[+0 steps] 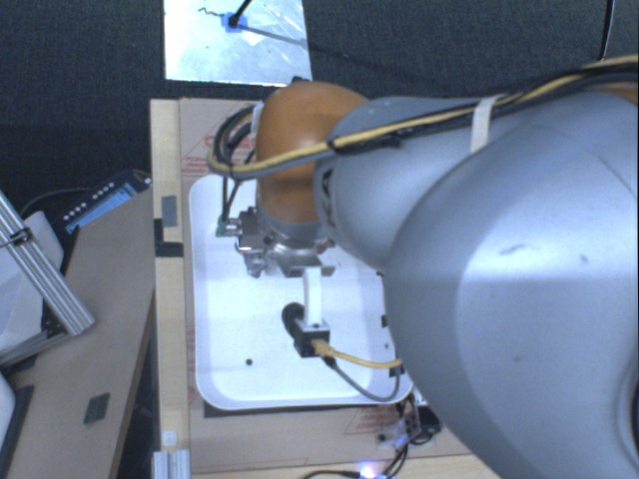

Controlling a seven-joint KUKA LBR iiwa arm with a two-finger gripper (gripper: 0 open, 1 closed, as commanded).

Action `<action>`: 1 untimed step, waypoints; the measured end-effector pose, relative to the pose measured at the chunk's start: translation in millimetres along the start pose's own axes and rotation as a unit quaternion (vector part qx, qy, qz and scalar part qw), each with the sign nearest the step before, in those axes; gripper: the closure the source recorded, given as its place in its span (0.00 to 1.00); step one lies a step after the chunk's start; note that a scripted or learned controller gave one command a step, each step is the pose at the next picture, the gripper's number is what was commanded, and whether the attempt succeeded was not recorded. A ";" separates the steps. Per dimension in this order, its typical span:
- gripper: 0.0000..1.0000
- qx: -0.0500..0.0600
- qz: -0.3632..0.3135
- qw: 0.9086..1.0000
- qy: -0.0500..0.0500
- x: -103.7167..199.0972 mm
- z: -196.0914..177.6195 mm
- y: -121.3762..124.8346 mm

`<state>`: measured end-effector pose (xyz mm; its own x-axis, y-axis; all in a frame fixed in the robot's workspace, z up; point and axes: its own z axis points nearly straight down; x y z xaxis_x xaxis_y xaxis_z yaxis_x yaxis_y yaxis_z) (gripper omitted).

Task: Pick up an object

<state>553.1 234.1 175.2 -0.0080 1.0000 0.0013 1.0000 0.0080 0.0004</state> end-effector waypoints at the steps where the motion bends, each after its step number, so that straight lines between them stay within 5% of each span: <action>1: 1.00 0.000 -0.001 1.000 0.000 -0.4 -10.5 0.7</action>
<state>553.8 233.8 185.7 -0.0108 0.9999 0.0022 0.9999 0.0108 0.0010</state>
